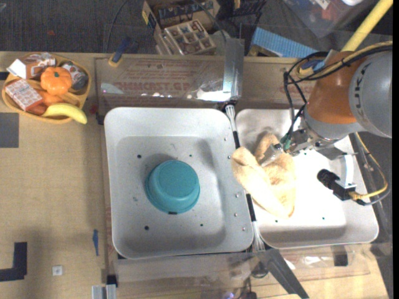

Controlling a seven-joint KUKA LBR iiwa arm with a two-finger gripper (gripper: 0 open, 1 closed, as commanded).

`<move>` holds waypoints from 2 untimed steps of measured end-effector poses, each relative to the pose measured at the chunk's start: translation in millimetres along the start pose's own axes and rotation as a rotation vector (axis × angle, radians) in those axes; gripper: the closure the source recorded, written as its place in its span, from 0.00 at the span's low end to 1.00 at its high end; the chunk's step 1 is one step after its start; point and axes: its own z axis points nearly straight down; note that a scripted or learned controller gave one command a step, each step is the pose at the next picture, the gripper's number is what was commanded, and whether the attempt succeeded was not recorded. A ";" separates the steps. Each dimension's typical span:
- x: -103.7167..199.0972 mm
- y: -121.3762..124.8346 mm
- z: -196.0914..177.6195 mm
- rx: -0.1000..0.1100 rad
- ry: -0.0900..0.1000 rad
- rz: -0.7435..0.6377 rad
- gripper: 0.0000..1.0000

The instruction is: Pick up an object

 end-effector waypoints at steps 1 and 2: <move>-5.2 0.1 -9.0 0.013 0.003 -0.014 0.00; 7.0 -13.6 9.0 0.002 -0.002 -0.154 0.00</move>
